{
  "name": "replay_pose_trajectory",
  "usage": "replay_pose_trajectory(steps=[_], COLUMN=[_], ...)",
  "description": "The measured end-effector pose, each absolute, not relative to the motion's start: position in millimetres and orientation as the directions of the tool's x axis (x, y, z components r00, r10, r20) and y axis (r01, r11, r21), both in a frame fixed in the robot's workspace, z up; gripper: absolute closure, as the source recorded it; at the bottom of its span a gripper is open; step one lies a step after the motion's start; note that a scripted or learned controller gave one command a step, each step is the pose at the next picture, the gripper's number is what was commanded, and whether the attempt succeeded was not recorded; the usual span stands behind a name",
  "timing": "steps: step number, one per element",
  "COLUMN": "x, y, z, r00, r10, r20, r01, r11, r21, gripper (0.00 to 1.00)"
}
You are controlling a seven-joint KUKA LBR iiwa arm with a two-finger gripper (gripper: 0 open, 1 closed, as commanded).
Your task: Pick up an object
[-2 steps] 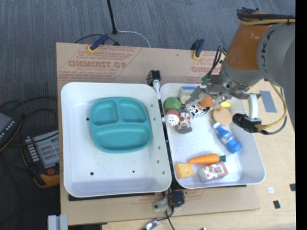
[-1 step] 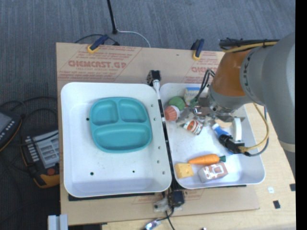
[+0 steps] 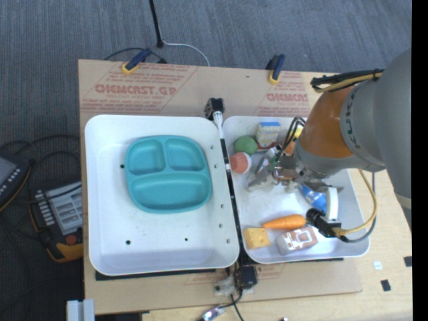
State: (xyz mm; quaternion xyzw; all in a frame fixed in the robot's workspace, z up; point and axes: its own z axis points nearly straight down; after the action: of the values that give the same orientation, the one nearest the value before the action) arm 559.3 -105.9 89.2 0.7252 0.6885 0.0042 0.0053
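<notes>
Camera view: gripper [image 3: 267, 171] hangs low in the right bin [image 3: 358, 246], fingers apart and holding nothing; carrot [image 3: 284, 223] lies toward the near edge from them, long axis along that edge.

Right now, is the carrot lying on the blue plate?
No, the carrot lies in the right bin; the blue plate is in the left bin.

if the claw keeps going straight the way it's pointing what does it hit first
The claw points toward the view's left, low over the right bin. The red-and-white piece lies first in that line, with the green ball just beyond; height is unclear, so it might pass above.
</notes>
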Motion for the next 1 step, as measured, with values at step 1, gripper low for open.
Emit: replay_pose_trajectory(steps=[1], x=[602.8], y=[-100.5], z=[88.4], r00=[0.215], r10=[0.977], r20=[-0.002], r01=[0.977], r11=[-0.215], r21=[0.005], gripper=[0.00])
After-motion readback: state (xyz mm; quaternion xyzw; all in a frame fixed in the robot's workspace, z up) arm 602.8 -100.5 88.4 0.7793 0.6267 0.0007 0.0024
